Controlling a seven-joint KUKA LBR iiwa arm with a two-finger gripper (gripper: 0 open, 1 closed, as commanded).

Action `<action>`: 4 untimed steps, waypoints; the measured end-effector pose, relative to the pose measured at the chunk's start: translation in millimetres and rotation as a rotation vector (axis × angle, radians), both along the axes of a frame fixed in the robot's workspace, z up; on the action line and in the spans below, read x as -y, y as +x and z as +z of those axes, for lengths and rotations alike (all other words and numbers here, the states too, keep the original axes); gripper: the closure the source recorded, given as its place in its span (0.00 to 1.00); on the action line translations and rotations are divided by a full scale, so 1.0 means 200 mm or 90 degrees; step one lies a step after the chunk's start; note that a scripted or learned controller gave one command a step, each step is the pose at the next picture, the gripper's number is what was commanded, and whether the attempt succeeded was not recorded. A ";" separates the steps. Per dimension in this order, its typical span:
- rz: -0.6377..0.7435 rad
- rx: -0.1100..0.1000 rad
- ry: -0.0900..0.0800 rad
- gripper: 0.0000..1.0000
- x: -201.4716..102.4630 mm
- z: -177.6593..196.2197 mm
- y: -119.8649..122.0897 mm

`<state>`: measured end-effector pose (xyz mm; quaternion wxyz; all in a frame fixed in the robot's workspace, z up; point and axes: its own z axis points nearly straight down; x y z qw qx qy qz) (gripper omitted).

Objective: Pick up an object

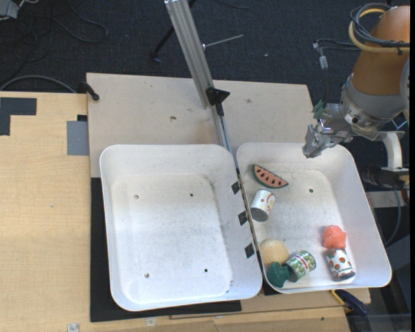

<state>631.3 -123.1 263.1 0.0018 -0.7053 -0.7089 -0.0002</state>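
At the lower right of the frame, in the right bin (pixel 373 216), several small things lay close together: a green toy (pixel 277 275), a striped can (pixel 301 264), a red-and-white cup (pixel 339 263), an orange lump (pixel 334 236) and a tan ball (pixel 273 250). Higher in the same bin a white cup (pixel 261 204) leaned against the divider, and a watermelon slice (pixel 269 177) lay just above it. The left bin (pixel 117 185) sat beside it. At the upper right, the gripper (pixel 314 146) hung over the bin's far edge, holding nothing; how far it was open, I cannot tell. The step seemed to be the approach. The next move would call for choosing one thing and descending over it.
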 end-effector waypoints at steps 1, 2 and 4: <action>-0.001 0.000 0.000 1.00 -0.22 -0.01 0.04; -0.001 0.001 -0.001 1.00 -0.47 -0.02 0.10; -0.002 -0.003 -0.001 1.00 -1.02 -0.19 0.13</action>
